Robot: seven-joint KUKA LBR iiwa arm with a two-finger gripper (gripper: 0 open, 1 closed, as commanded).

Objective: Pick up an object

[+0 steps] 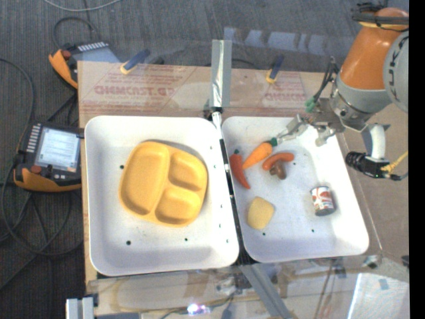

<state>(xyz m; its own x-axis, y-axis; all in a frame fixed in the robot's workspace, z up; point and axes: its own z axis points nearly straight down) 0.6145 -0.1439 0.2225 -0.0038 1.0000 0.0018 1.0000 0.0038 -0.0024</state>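
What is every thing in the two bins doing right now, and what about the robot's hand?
Yellow tray: lying flat in the left bin.
Carrot: lying down, right bin, untouched.
Red pepper: lying by the bin's left wall.
Sausage: lying flat.
Can: on its side.
Yellow piece: lying flat.
Gripper: above the right bin, holding nothing.

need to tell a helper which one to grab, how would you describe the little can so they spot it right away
Look at the right white bin, the one with the small food items rather than the yellow tray. Near its right wall sits the can, apart from the others. It is the only cylinder, with a red and white label, while its neighbours are a carrot-shaped toy and a pale yellow lump.
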